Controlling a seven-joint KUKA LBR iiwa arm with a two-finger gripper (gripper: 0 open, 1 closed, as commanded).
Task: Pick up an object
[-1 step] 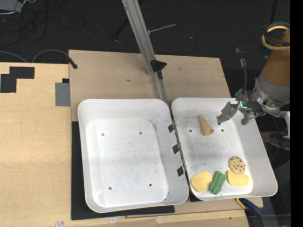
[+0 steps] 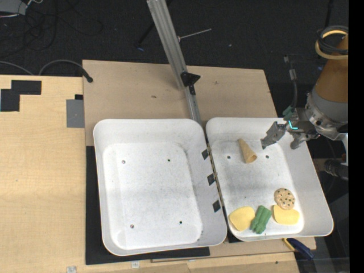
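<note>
The wooden surface carries two shallow white bins side by side: the left bin and the right bin, which holds every loose thing here. Above the far right corner of that right bin the grey arm reaches in, and its tool hangs with its two dark fingers spread apart and nothing between them, so it is open and holding nothing. Any of the five pieces would answer the task. Nearest the tool, just to its left on the bin floor, lies a tan cone on its side with the narrow tip pointing away from the camera; it looks like light, stiff toy food, and its taper would likely let it squirt out of a pinch near the tip, so the wider end or the middle across its short axis seems the better hold. Along the near edge of the bin sit the rest, close together: a yellow piece at the right, another yellow lump at the left, and a green piece between them, touching or nearly touching the left lump. Those look light and smooth and are crowded, so fingers would have little room. Just behind the right yellow piece lies a round cookie, flat and thin, probably hard to get fingers under.
</note>
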